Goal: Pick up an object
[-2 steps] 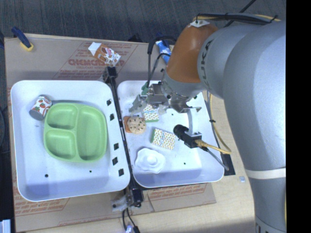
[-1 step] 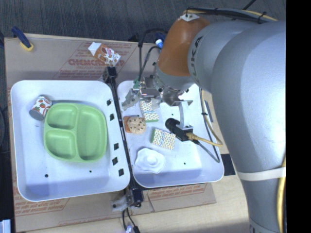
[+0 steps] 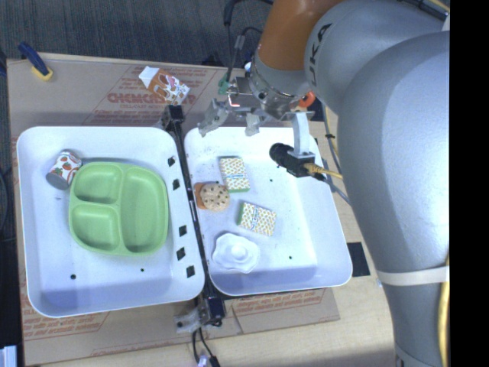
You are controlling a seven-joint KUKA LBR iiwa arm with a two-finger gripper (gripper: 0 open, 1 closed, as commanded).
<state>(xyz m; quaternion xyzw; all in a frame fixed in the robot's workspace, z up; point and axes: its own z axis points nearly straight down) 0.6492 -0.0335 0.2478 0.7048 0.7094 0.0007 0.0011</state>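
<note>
Cookie (image 3: pixel 212 196) at right bin's (image 3: pixel 325 239) left edge, between two packets | hand (image 3: pixel 231 121) above bin's far edge, fingers spread, holding nothing | green tray (image 3: pixel 118 207) in left bin (image 3: pixel 34 228)

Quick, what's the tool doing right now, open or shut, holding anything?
Tool: open, fingers spread, holding nothing, at the far edge of the right bin.

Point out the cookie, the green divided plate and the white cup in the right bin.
cookie (image 3: pixel 212 196), camera view, middle of its speckled top
green divided plate (image 3: pixel 118 207), camera view, the ridge between its compartments
white cup (image 3: pixel 236 254), camera view, middle of its upper surface
</note>
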